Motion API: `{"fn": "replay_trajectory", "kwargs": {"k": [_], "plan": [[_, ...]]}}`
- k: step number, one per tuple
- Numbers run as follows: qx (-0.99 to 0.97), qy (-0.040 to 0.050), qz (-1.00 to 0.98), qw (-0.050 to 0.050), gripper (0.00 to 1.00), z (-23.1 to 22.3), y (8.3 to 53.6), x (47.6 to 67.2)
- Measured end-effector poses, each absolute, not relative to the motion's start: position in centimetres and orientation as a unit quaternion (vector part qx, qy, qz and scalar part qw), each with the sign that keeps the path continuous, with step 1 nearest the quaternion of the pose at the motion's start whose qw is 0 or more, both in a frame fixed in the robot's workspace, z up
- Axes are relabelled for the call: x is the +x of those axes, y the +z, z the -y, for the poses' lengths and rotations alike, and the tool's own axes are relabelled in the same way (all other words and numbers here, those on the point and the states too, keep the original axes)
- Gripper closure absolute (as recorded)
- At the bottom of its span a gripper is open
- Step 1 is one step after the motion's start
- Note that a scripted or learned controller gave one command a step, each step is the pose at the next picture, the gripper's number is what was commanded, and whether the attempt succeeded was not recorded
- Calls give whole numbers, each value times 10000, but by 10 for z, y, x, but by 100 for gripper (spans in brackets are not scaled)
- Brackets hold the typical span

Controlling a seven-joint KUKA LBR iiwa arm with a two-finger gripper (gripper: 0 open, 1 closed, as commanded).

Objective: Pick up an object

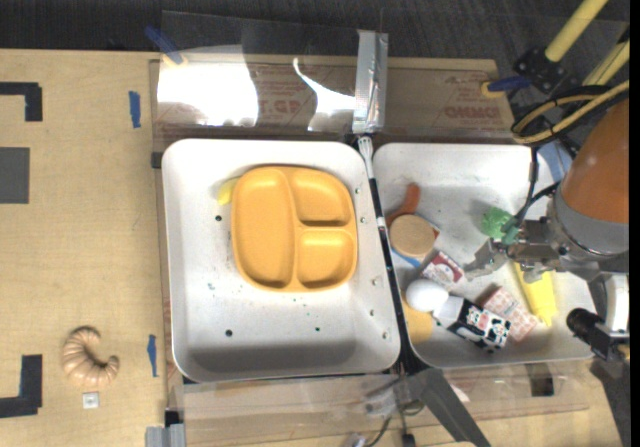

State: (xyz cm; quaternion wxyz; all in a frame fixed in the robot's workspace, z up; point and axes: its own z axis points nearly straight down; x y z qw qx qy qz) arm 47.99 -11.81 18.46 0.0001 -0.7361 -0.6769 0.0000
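A yellow-orange three-compartment plastic tray [294, 226] lies in the left shallow white bin [200, 325]. The right white bin [450, 163] holds a round tan wooden paddle with an orange handle [412, 229], a white egg-shaped ball [428, 296], a green crumpled piece [496, 223] and a black-and-white patterned box [484, 326]. The grey arm's gripper [497, 253] hangs over this clutter. A coiled beige shell-like toy [88, 356] rests on the bench.

You'll see both white bins [190, 265] look like smooth, slightly glossy plastic; the yellow divided tray [295, 227] looks matt plastic. The bench [80, 235] reads as pale, matt wood; behind the bins, brown cardboard [440, 100] sits under shiny clear film [230, 85].
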Motion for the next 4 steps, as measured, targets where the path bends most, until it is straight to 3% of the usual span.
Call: {"fn": "replay_trajectory", "kwargs": {"k": [1,2,3,4], "plan": [[-7268,-85,6868,6,0,168,99,513],[-7331,-10,6801,-4,0,147,95,559],[-7745,-6,6325,-14,0,169,86,643],[-7674,-4,6412,-12,0,170,87,565]]}}
